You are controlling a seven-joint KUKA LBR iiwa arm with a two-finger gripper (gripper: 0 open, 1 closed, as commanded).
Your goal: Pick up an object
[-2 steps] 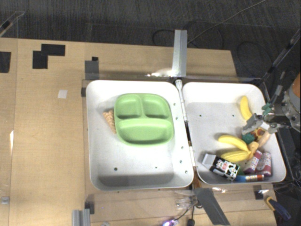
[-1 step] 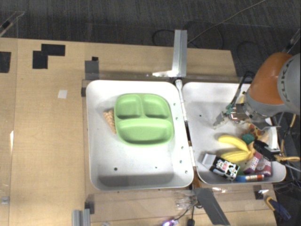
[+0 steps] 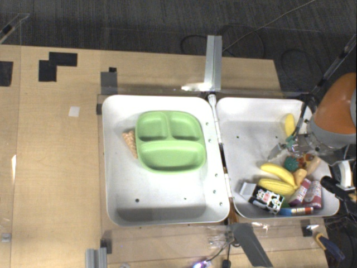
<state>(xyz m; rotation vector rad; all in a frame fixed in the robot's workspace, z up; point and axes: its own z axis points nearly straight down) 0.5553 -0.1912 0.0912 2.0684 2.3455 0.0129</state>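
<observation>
1. While the gripper [image 3: 291,145] hung low at the right bin's [image 3: 245,127] far side, I could not tell how its jaws stood.
2. The nearest loose things, a small yellow piece [image 3: 289,125] and the bananas [image 3: 278,180], lay in the bin's right half.
3. A good try probably called for a straight descent onto one item, clear of the crowded corner.
</observation>
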